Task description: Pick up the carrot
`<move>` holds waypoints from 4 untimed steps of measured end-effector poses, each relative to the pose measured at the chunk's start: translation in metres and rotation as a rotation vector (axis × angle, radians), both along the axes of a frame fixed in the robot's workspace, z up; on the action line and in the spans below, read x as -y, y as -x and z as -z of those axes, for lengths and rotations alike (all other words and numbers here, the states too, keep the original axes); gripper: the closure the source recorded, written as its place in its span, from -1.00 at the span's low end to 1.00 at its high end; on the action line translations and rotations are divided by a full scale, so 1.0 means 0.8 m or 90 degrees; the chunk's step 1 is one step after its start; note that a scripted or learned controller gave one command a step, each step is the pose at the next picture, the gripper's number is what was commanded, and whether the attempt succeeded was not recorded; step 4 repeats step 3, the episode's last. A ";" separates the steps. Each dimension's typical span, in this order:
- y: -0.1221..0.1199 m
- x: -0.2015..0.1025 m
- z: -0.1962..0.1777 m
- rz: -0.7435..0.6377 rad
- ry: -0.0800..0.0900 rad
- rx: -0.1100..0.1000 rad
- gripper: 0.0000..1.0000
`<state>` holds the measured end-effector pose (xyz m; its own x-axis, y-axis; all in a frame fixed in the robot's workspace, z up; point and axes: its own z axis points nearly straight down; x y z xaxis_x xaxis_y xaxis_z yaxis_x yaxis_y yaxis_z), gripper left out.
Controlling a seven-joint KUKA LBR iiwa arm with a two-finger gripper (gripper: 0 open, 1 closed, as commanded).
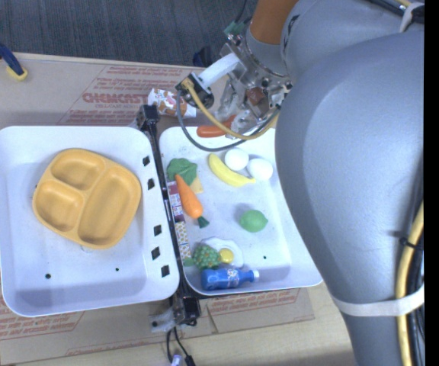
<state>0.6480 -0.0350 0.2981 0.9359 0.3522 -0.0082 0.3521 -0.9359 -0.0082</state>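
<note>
The carrot (189,196), orange with a dark green stub at its lower end, lies tilted in the right bin (284,261) near the bin's left wall. Its top end touches a green leafy piece (181,168). My gripper (233,119) hangs over the far edge of the right bin, well above and to the right of the carrot, wrapped in cables. A small red-orange piece (210,131) shows just below the gripper; what it is remains unclear.
The right bin also holds a banana (229,171), two white eggs (236,159), a lime (253,220), a fried egg (224,250), green grapes (204,257) and a blue bottle (223,278). A yellow divided plate (87,197) sits in the left bin (14,280). My arm's large grey body covers the right side.
</note>
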 end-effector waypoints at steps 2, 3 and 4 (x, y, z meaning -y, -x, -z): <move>0.002 -0.017 0.037 0.045 0.002 0.004 1.00; 0.005 -0.039 0.046 0.062 0.002 0.002 1.00; 0.005 -0.039 0.046 0.062 0.002 0.002 1.00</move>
